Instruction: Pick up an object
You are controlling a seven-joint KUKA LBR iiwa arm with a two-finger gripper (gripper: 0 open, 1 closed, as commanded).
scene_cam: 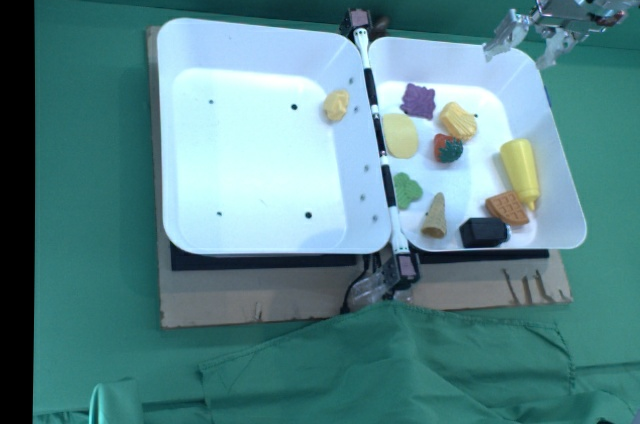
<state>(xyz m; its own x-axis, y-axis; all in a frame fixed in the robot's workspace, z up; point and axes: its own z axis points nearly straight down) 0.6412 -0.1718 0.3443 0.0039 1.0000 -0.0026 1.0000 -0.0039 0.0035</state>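
Gripper (527, 39) hangs at the right bin's (560, 162) one o'clock corner, fingers seemingly apart, clamping nothing; toys lie below.

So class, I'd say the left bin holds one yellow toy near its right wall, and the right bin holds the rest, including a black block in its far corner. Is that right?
Not quite. The camera view shows the black block in the near corner of the right bin, beside the waffle. The rest stands: one yellow toy lies in the left bin near its right wall.
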